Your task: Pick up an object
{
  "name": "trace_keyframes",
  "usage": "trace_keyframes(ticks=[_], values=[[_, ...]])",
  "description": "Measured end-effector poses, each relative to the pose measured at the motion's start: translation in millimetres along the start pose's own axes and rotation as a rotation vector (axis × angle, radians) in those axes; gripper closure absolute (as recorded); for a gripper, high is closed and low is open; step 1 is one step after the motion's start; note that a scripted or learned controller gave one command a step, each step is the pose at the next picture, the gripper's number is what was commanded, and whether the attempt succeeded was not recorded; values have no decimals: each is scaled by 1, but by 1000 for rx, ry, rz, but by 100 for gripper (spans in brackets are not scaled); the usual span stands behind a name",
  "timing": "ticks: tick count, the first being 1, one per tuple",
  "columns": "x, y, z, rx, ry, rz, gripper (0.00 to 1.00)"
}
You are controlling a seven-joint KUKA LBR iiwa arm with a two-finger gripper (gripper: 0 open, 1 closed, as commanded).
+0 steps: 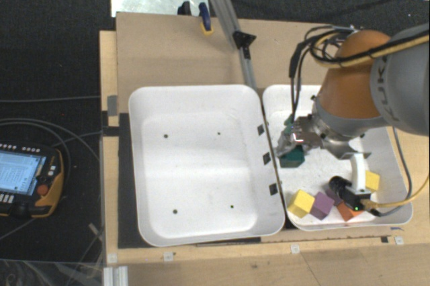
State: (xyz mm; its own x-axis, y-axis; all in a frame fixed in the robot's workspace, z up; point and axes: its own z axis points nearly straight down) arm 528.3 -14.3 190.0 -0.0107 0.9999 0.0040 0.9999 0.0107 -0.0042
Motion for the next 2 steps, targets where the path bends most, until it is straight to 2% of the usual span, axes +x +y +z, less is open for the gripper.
trace_keyframes(ticks=[1,2], values=[[54,-15,-4,-2,0,0,100],[73,36,0,-8,-3,3,100]])
